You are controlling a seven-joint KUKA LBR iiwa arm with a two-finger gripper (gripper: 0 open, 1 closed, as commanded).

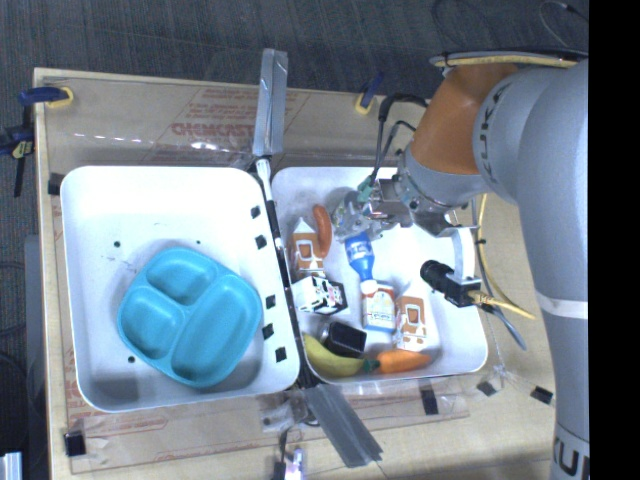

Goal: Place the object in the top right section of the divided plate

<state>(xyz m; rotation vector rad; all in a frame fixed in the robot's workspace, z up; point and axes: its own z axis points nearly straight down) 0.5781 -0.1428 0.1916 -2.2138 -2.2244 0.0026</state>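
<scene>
The blue divided plate (190, 313) lies in the left bin (90, 208), with three sections and nothing in them. My gripper (362, 211) hangs low in the right bin (455, 343), near its back middle. It sits just above the cap end of a blue and white bottle (360, 258), and a red sausage (322, 228) lies close to its left. The wrist hides what is directly beneath it.
The right bin also holds small cartons (305, 256) (378, 306) (412, 320), a black and white carton (322, 293), a banana (330, 358), a black block (346, 339) and a carrot (404, 361). A metal divider bar (268, 103) runs between the bins. A black cable fitting (448, 282) juts from the arm.
</scene>
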